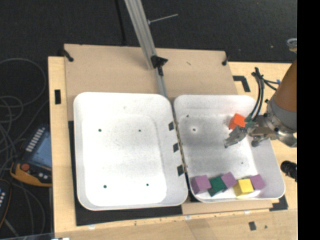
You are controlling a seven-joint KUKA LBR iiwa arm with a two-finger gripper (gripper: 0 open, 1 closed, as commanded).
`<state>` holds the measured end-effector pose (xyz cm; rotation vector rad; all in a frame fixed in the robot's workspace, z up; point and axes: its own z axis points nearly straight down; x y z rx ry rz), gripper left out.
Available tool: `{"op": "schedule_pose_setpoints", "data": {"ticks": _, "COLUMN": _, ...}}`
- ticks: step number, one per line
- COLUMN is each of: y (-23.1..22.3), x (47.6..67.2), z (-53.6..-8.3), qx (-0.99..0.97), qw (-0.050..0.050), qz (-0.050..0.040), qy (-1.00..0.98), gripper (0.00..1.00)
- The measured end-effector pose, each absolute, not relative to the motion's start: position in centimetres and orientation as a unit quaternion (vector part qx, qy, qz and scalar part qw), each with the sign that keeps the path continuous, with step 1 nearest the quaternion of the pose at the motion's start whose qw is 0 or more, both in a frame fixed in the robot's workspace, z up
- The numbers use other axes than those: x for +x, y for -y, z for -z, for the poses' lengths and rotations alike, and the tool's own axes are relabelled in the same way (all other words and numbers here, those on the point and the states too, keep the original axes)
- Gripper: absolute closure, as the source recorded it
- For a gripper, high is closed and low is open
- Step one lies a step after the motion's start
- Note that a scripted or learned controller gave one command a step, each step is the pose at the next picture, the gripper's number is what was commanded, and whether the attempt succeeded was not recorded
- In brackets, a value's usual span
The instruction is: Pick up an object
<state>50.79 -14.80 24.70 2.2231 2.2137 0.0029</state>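
Observation:
In the right bin, an orange block shows at the upper right, right against the upper side of my gripper. The gripper reaches in from the right over the bin's middle, grey and pointing left and down. Whether the orange block is inside its grasp or only beside it is not clear from this angle. Along the bin's near edge lie a purple block, a green block, another purple block, a yellow block and a third purple block.
The left bin stands beside the right one, with a row of dark clips along the shared edge. A slanted metal pole rises behind the bins. Black cables hang by the arm's wrist.

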Motion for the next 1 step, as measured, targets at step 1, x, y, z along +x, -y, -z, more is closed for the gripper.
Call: {"op": "schedule_pose_setpoints", "data": {"ticks": 1, "y": 14.71, "x": 51.04, "z": -11.74, "qx": 0.707, "qw": -0.003, "qz": 0.002, "qy": -0.707, "gripper": 0.0}}
